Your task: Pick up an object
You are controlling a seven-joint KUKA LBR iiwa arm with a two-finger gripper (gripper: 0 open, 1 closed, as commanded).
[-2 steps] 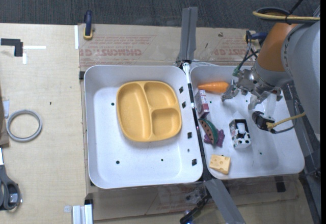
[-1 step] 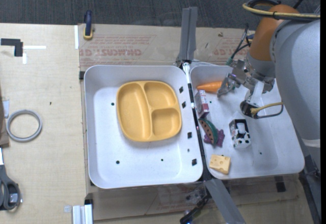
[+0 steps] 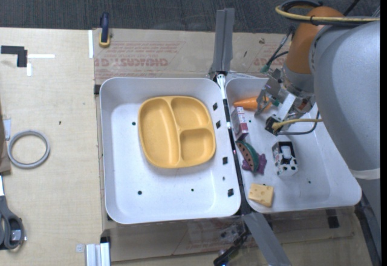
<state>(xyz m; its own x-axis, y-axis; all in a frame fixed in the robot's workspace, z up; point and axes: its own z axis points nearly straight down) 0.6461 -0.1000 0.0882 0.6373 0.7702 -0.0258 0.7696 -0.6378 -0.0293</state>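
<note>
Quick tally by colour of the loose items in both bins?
Yellow: 2, divided plate, cheese wedge
Orange: 1, carrot
Pink: 1, small packet
Purple-green: 1, toy
Black-white: 1, toy
Total: 6

Colour rundown: both bins (image 3: 115, 198) are plain white with little black dots on the floor. The divided plate (image 3: 176, 132) is a mustardy yellow-orange all over. In the other bin there's an orange carrot-looking piece (image 3: 247, 102), a purple and green thing (image 3: 251, 158), a pale yellow cheese wedge (image 3: 261, 194) with holes, and a black-and-white blotchy object (image 3: 285, 158). The tabletop (image 3: 48, 198) is light wood, cardboard (image 3: 157, 53) is brown with red print, roll of tape (image 3: 27, 149) is grey.
</note>
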